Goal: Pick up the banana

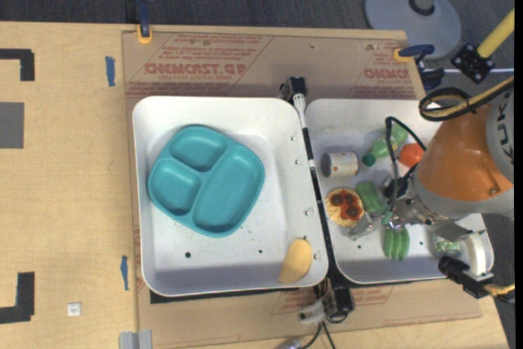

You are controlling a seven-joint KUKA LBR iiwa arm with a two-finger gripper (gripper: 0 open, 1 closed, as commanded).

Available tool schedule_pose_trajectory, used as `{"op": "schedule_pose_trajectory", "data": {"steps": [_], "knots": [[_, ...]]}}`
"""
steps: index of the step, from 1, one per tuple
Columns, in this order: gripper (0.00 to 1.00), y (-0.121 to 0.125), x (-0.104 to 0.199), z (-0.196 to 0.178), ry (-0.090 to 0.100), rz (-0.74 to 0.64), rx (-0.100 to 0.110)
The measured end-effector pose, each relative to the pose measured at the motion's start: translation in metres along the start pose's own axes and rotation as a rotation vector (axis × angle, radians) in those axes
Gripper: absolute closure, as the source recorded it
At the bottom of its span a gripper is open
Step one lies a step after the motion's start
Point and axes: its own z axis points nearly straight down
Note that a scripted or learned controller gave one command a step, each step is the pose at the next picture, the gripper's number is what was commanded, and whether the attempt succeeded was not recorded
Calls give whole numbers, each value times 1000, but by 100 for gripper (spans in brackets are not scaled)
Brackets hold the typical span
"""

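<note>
Red print runs across the brown cardboard sheet (261, 61) that lies under the two white bins. Just behind the left bin (155, 176) the sheet reads "CHEMCAST GP" in block capitals, with a line of much smaller red print above it that is too fine to make out. Behind the right bin (359, 114), the same red wording begins again as "CHEMCAS", and its end is cut off at the sheet's edge.

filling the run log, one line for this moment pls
arm over right bin | banana in left bin, near corner | not grasped
</note>
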Motion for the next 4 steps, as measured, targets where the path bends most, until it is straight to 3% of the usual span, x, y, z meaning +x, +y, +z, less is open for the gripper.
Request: {"op": "schedule_pose_trajectory", "data": {"steps": [1,2,3,4], "knots": [[100,2,-2,-11,-6,2,-7],[100,20,92,-98,0,-252,1],[0,20,92,-98,0,-251,1],[0,32,151,-98,3,-768,3]]}}
